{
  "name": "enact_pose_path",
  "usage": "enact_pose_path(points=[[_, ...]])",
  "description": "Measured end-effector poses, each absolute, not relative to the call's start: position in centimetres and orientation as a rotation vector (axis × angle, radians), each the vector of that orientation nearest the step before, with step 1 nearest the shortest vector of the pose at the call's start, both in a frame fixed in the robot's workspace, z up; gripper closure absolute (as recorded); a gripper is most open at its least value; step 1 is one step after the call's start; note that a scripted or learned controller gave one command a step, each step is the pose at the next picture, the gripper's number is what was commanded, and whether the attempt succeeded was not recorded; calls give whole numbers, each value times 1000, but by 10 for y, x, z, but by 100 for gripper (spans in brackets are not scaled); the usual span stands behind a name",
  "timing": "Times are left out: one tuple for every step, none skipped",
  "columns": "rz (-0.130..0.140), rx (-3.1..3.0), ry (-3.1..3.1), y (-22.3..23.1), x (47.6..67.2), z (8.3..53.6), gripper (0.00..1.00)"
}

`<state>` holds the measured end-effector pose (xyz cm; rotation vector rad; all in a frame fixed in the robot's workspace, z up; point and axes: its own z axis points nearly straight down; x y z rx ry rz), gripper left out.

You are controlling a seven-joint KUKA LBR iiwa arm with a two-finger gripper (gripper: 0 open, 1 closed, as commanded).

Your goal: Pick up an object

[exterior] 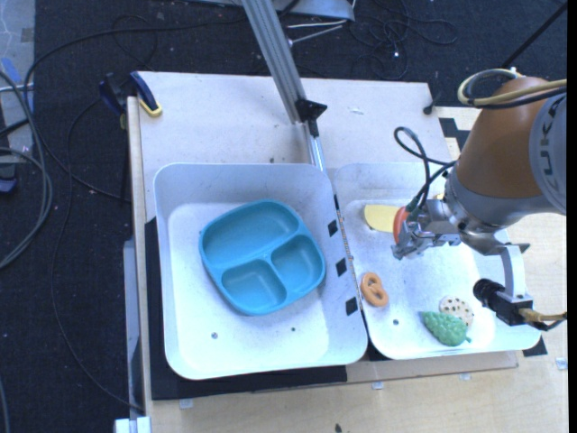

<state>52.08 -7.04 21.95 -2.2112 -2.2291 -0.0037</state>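
Light wooden desk (225,106) on a dark floor with loose cables carries two white bins: left bin (180,332) holds a blue three-compartment tray (261,255), right bin (397,341) holds a yellow piece (379,216), an orange pretzel-shaped item (373,289), a speckled cookie (458,308) and a green object (445,328). The gripper (410,242) hangs over the right bin just beside the yellow piece, nothing visibly held; open or closed can't be told.
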Motion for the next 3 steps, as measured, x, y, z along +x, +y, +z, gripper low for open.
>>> enact_pose_path(points=[[-1, -2211, -2228, -16, 518, 211, 100], [-1, -2211, -2228, 37, 517, 207, 100], [-4, -2213, -2229, 84, 512, 224, 100]])
